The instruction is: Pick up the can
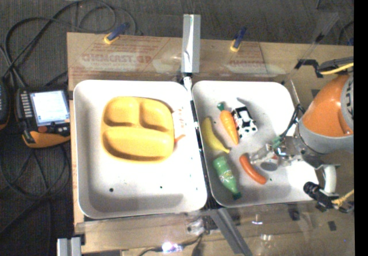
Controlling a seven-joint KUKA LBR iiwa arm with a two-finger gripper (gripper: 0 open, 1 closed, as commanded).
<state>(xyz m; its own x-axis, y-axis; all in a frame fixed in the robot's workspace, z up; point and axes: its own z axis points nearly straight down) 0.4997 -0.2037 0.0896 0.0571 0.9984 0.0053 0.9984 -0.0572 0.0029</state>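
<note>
My gripper (271, 155) reaches in from the right and hangs low over the middle of the right bin (276, 89). A small silvery, rounded object (268, 164) that looks like the can sits right at its tip, partly hidden by it. Whether the can is between the fingers I cannot tell. An orange-red pepper (253, 169) lies just left of the can, touching or nearly touching it.
In the right bin lie a carrot (229, 124), a banana (212, 137), a green bottle (226, 175) and a black-and-white object (246, 121). The left bin (92, 191) holds a yellow divided plate (138, 128). The arm's orange band (328, 117) overhangs the right bin's right edge.
</note>
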